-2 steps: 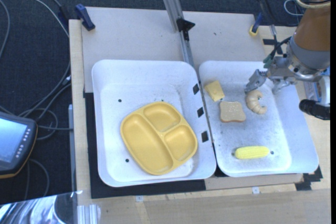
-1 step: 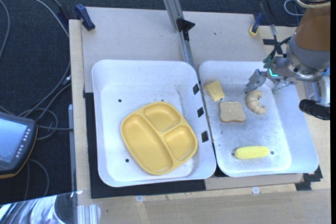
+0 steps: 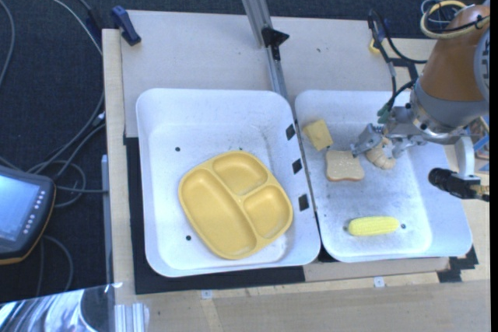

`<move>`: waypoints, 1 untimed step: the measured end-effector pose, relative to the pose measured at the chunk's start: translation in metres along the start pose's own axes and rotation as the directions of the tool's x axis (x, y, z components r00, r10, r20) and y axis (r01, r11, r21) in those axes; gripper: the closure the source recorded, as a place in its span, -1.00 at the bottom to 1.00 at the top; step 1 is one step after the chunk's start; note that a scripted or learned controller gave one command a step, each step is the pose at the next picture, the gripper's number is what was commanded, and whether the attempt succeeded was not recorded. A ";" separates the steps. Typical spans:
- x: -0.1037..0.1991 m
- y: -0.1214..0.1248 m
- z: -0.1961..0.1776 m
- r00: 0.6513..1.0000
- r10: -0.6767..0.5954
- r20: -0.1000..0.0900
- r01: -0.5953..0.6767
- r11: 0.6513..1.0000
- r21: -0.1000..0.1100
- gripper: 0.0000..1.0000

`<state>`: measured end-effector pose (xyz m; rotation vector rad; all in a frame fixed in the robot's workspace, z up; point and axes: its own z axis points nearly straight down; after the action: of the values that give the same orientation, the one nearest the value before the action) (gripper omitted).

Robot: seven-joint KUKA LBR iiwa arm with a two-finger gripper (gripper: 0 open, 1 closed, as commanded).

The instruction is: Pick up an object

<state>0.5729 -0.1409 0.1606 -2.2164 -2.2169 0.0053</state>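
Right bin [image 3: 443, 225]: toast [image 3: 343, 166] just beside tool [image 3: 375, 148].

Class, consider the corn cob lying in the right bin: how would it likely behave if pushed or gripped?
The corn looks long and rounded, so a sideways push would probably roll it. Its glossy, toy-like surface may slip in a grip. It lies flat on the right bin, apart from other items, so it likely won't tip.

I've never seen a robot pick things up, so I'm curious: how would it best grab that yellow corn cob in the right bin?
Probably across its middle, coming straight down from above. The corn cob lies flat on the floor of the right bin, its long axis running left to right in the view, apart from the other food pieces. So the fingers would close on its two long sides, where it is narrow and rounded.
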 end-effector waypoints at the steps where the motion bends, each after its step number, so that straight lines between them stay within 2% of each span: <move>1: 0.000 0.009 0.056 1.000 0.000 0.000 0.000 1.000 0.000 -1.00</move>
<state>0.5817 -0.1410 0.1050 -2.2159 -2.2175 0.0054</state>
